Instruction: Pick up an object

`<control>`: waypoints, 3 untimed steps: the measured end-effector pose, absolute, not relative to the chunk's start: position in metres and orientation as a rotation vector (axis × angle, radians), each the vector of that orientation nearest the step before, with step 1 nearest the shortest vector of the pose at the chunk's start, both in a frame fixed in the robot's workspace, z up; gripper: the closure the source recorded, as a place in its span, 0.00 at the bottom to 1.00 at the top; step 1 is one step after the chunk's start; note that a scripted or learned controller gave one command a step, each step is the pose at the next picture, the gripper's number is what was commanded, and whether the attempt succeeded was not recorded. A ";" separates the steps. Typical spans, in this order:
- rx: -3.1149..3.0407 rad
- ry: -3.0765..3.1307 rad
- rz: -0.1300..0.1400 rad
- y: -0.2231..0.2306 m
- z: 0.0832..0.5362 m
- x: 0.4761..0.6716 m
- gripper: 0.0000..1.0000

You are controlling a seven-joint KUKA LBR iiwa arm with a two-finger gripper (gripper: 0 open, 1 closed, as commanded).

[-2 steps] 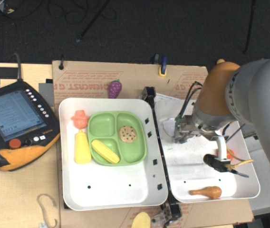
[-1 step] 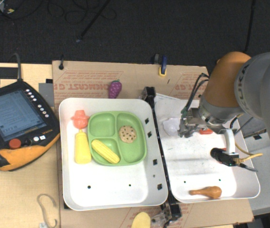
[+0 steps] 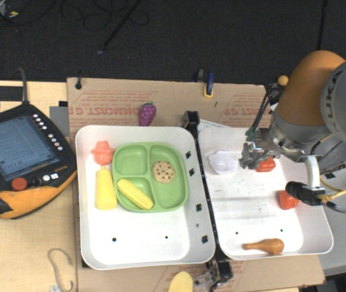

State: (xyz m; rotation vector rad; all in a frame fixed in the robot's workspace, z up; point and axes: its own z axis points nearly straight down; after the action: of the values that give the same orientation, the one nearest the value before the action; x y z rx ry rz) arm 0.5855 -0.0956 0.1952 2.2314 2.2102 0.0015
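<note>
- Camera view looks down at a slant on two shallow white bins side by side, with the grey and orange arm (image 3: 310, 99) reaching in from the right.
- The gripper (image 3: 253, 157) hangs low over the far part of the right bin (image 3: 246, 224). How far it is open cannot be told from this angle, nor whether it has hold of anything.
- Touching or just beside the claw's right side is a small red-orange toy (image 3: 266, 163), partly hidden by the dark metal. It reads as the likely thing to be picked.
- That toy looks like light, hard, smooth plastic, so probably slippery; a pinch across its widest middle would seem safest.
- Just left of the claw lies a pale, clear plastic piece (image 3: 223, 162), hard to make out.
- Nearer the right wall rests a second red toy (image 3: 287, 200), and close to the front rim a tan drumstick toy (image 3: 263, 246); its thin handle would be an easy place to grip.
- The left bin (image 3: 136, 242) holds a green divided plate (image 3: 176, 193) carrying a cookie (image 3: 163, 172) and a yellow corn cob (image 3: 135, 194).
- Beside the plate stand a yellow bottle (image 3: 105, 189) and a pink toy (image 3: 102, 153).
- Well apart on the bench, far left, sits a control pendant (image 3: 17, 157); a purple grape toy (image 3: 147, 114) lies behind the bins.
</note>
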 end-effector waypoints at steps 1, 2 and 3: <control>2.224 2.217 0.002 -0.097 0.230 0.586 1.00; 2.222 2.227 -0.001 -0.053 0.238 0.559 1.00; 2.224 2.225 -0.004 -0.035 0.233 0.541 1.00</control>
State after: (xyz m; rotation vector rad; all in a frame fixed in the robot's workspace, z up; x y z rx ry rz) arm 0.5415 -0.0350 0.2327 2.2241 2.2249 -0.0042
